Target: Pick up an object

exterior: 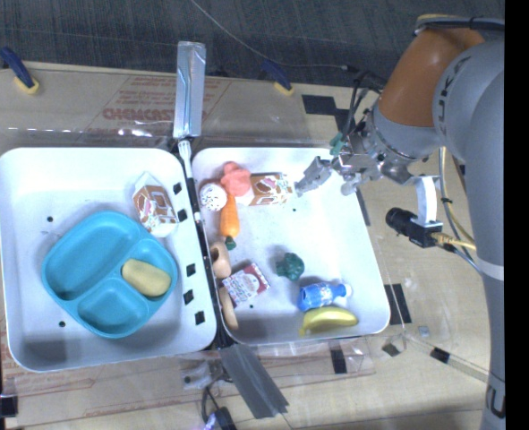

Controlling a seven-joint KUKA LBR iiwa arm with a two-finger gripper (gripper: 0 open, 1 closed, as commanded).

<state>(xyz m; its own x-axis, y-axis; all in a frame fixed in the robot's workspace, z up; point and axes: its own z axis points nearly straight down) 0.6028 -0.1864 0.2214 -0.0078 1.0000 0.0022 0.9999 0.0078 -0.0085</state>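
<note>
My gripper hangs over the upper right part of the right bin, open, with nothing between its fingers. Just to its left lies a small brown-and-white carton, next to a pink toy and a white ball. An orange carrot lies below them. Farther down the bin are a teal lump, a blue bottle, a yellow banana, a red-and-white packet and a tan wooden piece.
The left bin holds a blue divided plate with a yellow potato-like piece on it, and a small carton at its upper right. A metal divider post stands between the bins.
</note>
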